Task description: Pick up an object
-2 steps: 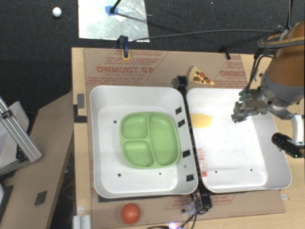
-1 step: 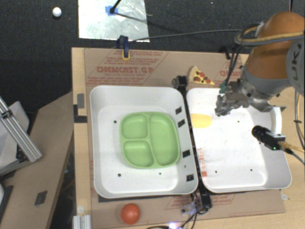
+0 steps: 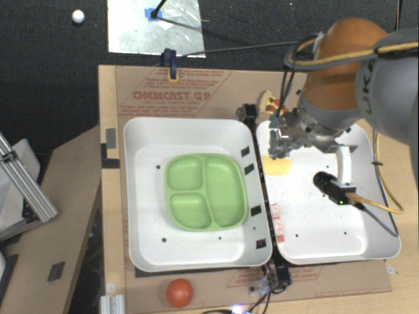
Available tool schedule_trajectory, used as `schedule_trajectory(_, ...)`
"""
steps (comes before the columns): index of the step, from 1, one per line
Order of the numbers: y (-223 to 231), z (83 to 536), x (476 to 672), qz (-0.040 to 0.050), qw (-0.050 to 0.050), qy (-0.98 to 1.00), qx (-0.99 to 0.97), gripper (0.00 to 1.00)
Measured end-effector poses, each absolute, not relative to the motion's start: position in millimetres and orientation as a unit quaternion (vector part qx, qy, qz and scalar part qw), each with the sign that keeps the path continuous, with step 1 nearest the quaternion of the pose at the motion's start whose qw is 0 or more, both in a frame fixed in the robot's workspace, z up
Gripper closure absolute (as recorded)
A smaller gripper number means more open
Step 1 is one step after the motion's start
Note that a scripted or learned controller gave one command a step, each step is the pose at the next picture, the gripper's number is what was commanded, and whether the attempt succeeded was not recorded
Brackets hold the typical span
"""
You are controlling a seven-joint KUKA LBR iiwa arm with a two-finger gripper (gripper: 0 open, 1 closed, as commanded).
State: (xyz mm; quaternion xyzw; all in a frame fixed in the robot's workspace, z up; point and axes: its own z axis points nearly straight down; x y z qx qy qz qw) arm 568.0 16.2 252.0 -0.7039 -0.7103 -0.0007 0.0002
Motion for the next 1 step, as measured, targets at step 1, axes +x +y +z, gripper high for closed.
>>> schedule_trajectory(1, 69.4, 255.1, 583.4, -0.0020, 0.000, -0.711, -0.703, 1.00)
